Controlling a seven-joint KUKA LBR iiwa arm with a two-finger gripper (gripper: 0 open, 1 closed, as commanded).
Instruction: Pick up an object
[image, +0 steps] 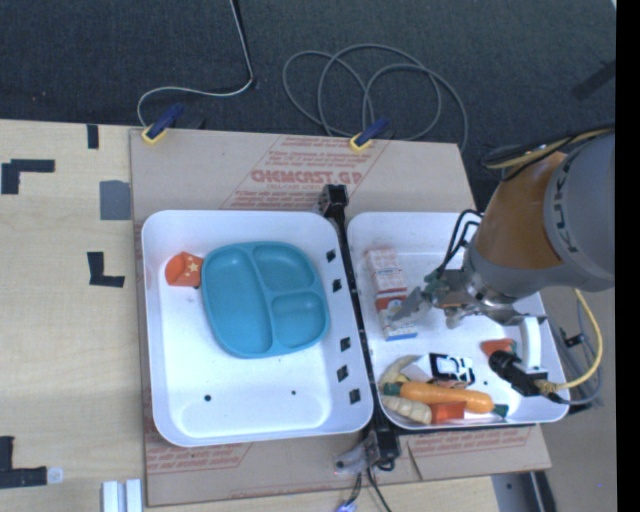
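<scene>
Nearest, an orange plastic carrot (450, 396) lies ungrasped; the end effector (428, 298), fingers spread, is poised over a small white-and-red carton (386, 277), where closing is judged next.

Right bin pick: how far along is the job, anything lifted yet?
Done: the gripper has reached into the right white bin and sits low beside the small white and red carton.
In hand: nothing visibly lifted. Whether the carton is between its fingers cannot be told.
Left: grasp and raise an object. The orange carrot-shaped toy lies in that bin; the blue divided plate lies in the left one.
</scene>
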